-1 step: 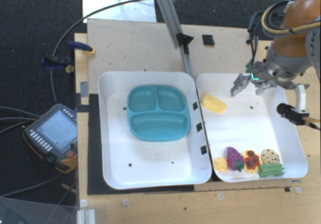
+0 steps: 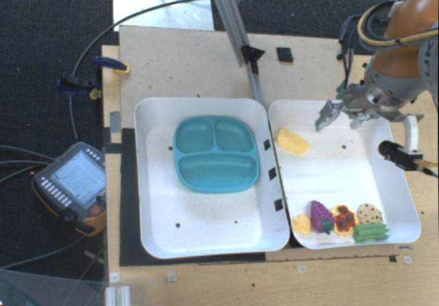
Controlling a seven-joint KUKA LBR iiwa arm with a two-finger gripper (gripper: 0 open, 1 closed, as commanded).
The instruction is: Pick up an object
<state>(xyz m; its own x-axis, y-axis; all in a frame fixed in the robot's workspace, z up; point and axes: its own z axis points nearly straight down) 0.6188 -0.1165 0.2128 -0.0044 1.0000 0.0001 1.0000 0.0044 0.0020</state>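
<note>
As you scan from the left, you'll see a handheld pendant [image 2: 72, 184] w/ a lit screen lying off the tabletop [image 2: 185, 64] on dark floor, cables trailing around it. Next, a blue clamp [image 2: 110, 64] sits at the tabletop's left edge. Moving right, the left white bin [image 2: 154, 222] holds a teal divided plate [image 2: 216, 155], lying flat, approx. centre-top of that bin. A grey pole [image 2: 230, 13] slants down from the top of the view to the seam btw. the two bins. In the right bin [image 2: 343, 174], a yellow piece [image 2: 293, 141] lies near the upper-left corner, just beside the divider. Along that bin's front edge you have a row of toy foods: a small yellow item [image 2: 301, 224], purple grapes [image 2: 319, 215], a red-and-yellow piece [image 2: 343, 218], a cookie [image 2: 370, 213] and a green item [image 2: 371, 231], packed close together. The end effector [image 2: 341, 116] hangs over the right bin's top edge, right of the yellow piece and apart from it; fingers look spread, nothing btw. them. Its arm [image 2: 405, 37] w/ orange band comes in from the right.
</note>
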